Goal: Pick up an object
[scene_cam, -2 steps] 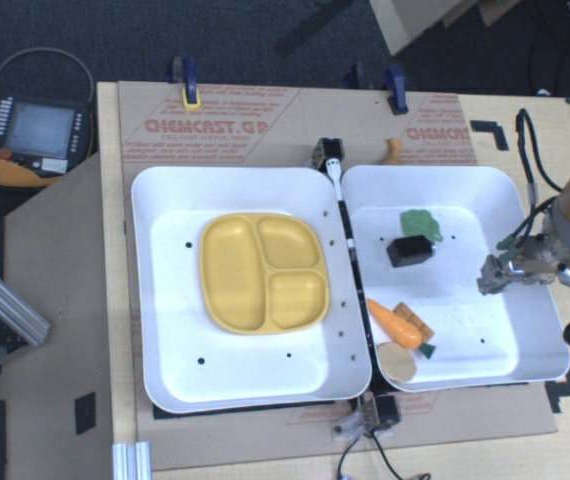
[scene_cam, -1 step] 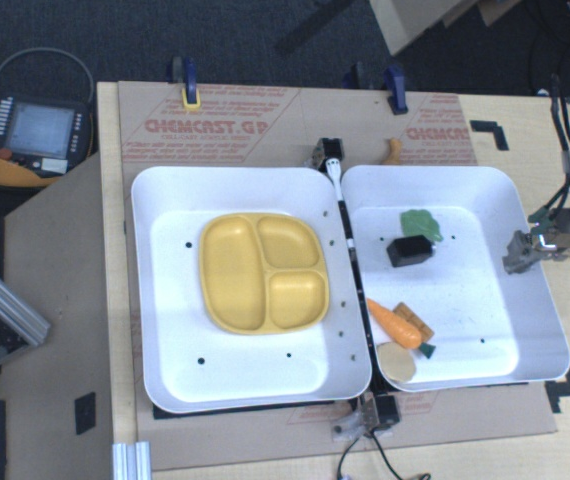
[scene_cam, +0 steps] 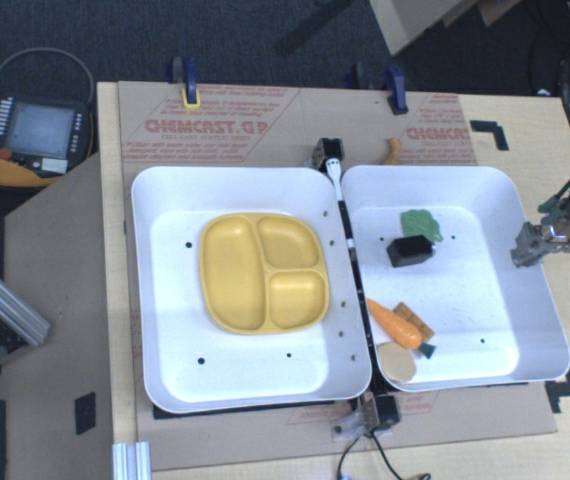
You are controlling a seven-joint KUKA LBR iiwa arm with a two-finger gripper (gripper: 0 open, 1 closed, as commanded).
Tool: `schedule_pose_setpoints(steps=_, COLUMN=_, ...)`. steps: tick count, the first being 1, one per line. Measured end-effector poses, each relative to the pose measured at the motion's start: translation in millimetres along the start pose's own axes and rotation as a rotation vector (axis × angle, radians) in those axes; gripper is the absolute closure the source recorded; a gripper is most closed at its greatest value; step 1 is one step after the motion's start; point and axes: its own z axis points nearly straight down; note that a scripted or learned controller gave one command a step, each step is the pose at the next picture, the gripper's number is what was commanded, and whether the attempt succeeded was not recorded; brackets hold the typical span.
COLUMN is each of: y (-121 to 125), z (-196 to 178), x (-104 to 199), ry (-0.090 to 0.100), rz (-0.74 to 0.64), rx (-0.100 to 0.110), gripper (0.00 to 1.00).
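Note:
The right bin (scene_cam: 525, 353) holds several small objects. A green crumpled item (scene_cam: 421, 222) lies toward its back, touching a black block (scene_cam: 410, 251) just in front of it. Near the front left corner an orange carrot-shaped piece (scene_cam: 395, 322) lies slantwise against a small brown block (scene_cam: 414, 322), with a beige round disc (scene_cam: 397, 363) right in front of them. A grey part of the arm (scene_cam: 420, 3) hangs high over the bench's far edge, well away from the objects.
The left bin (scene_cam: 160, 358) bears a yellow divided plate (scene_cam: 263, 272) in its middle. A small metal fitting with cables (scene_cam: 545, 236) sits at the right bin's right rim. Blue clamps (scene_cam: 190, 78) hold the cardboard sheet at the back.

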Motion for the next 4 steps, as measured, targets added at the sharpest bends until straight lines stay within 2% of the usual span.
schedule_pose_setpoints(steps=1, y=7.9, z=-1.6, x=53.2, ry=0.005, rz=-0.005, rx=0.005, gripper=1.00)
schedule_pose_setpoints(steps=3, y=34.5, z=36.5, x=162.3, ry=0.005, rz=-0.005, rx=0.009, gripper=1.00)
schedule_pose_setpoints(steps=4, y=54.8, z=46.3, x=216.9, ry=0.003, rz=-0.005, rx=0.003, gripper=1.00)
